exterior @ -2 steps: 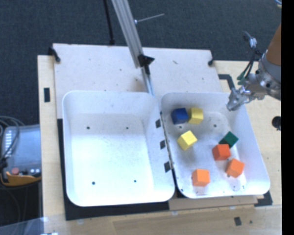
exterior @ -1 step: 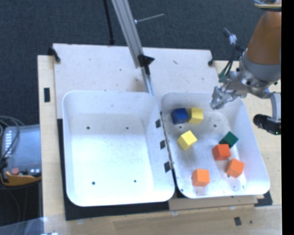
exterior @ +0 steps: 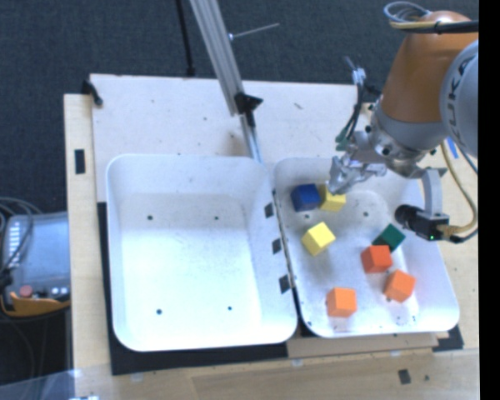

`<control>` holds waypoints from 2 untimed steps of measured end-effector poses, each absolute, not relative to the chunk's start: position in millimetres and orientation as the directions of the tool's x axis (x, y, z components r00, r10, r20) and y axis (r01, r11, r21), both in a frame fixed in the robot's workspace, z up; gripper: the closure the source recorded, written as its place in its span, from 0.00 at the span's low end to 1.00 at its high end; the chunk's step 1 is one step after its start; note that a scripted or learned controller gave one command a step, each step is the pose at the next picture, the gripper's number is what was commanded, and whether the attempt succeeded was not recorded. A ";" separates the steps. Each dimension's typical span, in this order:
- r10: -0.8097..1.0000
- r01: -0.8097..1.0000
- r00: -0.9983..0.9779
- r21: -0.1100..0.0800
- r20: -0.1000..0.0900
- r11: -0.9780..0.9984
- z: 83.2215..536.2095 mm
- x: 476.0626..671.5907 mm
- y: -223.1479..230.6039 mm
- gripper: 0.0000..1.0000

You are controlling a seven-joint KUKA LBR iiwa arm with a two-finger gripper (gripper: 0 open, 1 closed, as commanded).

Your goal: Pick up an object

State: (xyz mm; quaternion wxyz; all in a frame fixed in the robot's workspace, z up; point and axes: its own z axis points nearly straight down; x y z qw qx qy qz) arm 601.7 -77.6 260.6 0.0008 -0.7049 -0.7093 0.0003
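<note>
Plywood bench [exterior: 175,115], pale and speckled with small marks, carries two shallow white bins side by side and stands on dark grey carpet [exterior: 58,32]. A slanted aluminium post [exterior: 221,48] rises from the bench behind the bins, and a grey box with cables [exterior: 29,261] sits on the floor at the view's left. In the right bin [exterior: 437,294] lie a blue cube [exterior: 306,197], a small yellow block [exterior: 335,201], a yellow cube [exterior: 318,237], a green block [exterior: 391,237], a red cube [exterior: 376,258] and two orange cubes [exterior: 400,286] [exterior: 342,301]. The gripper [exterior: 340,183] hangs low at the bin's far side, right over the small yellow block and just beside the blue cube; whether it is spread or pinching cannot be told. The left bin [exterior: 129,182] shows only dark specks.
</note>
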 end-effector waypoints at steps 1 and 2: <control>1.000 1.000 -0.007 -0.001 0.001 0.007 257.6 608.7 -27.0 1.00; 1.000 1.000 -0.006 -0.003 0.001 0.006 240.6 601.7 21.8 1.00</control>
